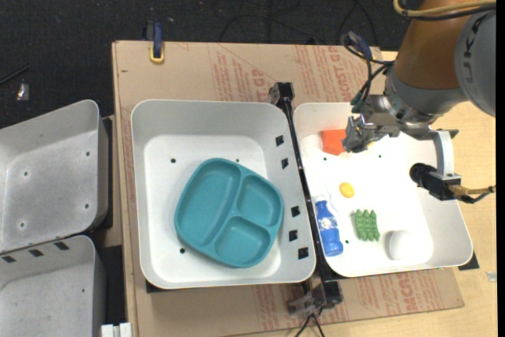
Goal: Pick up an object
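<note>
Camera view caught the gripper low in the right bin, touching an orange block, jaw state unreadable.

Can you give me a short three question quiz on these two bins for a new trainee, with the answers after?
1. True or false: the teal divided tray lies in the left bin.
2. Which thing is nearest the claw? A) the blue bottle B) the orange block C) the green toy
3. Fill in: the small yellow piece lies in the ____ bin, between the orange block and the green toy.

Key: 1 true. 2 B, the orange block sits just left of the claw. 3 right; it rests on the floor of the right bin, above the blue bottle in the camera view.
</note>
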